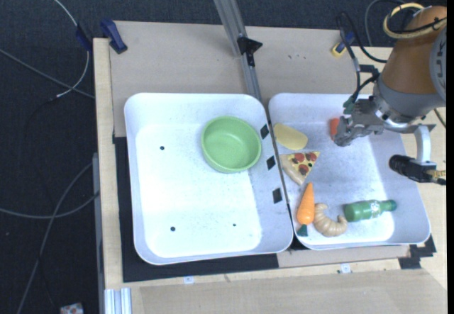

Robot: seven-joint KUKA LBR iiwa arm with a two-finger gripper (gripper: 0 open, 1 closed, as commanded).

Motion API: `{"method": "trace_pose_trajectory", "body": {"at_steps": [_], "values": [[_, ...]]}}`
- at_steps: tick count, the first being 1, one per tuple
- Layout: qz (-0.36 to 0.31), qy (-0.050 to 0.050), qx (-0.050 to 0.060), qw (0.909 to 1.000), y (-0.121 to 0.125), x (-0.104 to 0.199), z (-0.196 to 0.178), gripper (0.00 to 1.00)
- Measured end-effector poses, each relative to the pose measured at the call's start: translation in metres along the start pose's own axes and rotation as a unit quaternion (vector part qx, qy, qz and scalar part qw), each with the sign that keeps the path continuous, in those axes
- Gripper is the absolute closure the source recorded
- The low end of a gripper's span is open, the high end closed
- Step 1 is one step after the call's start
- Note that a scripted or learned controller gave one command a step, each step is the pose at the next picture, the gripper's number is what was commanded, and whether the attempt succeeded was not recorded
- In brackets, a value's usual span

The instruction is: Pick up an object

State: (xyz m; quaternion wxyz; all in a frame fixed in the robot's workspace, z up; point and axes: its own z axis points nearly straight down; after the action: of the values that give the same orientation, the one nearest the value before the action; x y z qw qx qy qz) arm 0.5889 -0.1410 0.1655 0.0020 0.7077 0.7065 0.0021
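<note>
My gripper (345, 134) hangs low over the back of the right bin (411, 231), under the grey and orange wrist. A small red-orange object (333, 124) sits right against its left side; I cannot see whether it is gripped. Further left in the same bin lie a yellow piece (291, 137) and a pizza slice (301, 164). A carrot (306, 205), a croissant (330, 222) and a green bottle (369, 210) lie along the front.
A green bowl (230, 144) stands in the left bin (149, 220), towards its back right. A metal rail (230, 15) slants down to the gap between the bins. Black cables (411, 167) hang at the right bin's right wall.
</note>
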Motion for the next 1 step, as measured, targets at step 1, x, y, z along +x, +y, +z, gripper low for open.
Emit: {"method": "trace_pose_trajectory", "body": {"at_steps": [1], "values": [[-0.002,0.001,-0.001,1.0,0.0009,0.0109,-0.0595,1.0]]}}
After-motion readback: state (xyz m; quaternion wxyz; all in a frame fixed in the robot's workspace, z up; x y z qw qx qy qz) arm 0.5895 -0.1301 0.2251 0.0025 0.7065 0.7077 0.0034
